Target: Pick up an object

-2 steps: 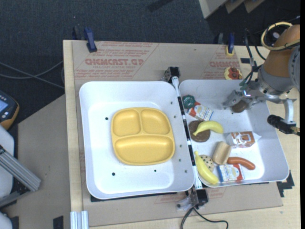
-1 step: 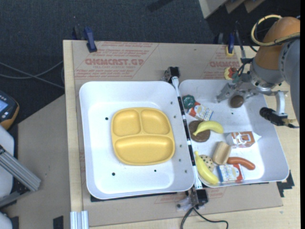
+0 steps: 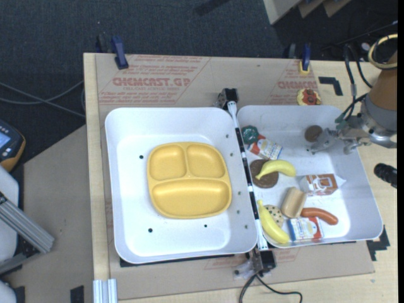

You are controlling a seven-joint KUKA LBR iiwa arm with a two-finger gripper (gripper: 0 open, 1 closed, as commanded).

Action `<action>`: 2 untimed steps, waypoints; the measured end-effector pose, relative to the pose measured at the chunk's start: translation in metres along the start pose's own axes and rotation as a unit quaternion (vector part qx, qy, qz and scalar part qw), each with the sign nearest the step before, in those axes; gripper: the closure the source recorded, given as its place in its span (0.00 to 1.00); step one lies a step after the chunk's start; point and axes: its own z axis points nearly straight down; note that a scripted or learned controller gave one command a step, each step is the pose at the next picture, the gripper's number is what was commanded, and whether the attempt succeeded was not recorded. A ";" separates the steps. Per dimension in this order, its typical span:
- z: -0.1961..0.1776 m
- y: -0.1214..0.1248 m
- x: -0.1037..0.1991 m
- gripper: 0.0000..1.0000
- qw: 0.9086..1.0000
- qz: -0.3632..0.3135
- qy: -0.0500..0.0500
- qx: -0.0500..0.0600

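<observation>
Reaching in from the right, the grey two-finger gripper [image 3: 323,139] hangs over the far side of the right white bin [image 3: 372,223], just beside a small round brown object [image 3: 313,132]. Whether it grips anything I cannot tell. Nearer lie a yellow banana [image 3: 278,168], a red sausage [image 3: 320,216] and a tan cylinder [image 3: 292,202]. Crowding could deflect a descent, and the round piece may roll away. Most of the arm is cut off at the right.

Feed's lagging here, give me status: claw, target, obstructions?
Claw low over right bin, far side; grip state unreadable. Nothing seen held. Small brown round piece right beside it. Banana, hot dog lie nearer, apart.
</observation>
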 end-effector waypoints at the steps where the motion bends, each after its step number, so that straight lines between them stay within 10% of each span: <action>1: 0.043 0.057 0.041 0.00 1.000 -0.006 0.000 -0.004; 2: 0.015 0.069 0.004 0.00 1.000 -0.002 0.002 -0.001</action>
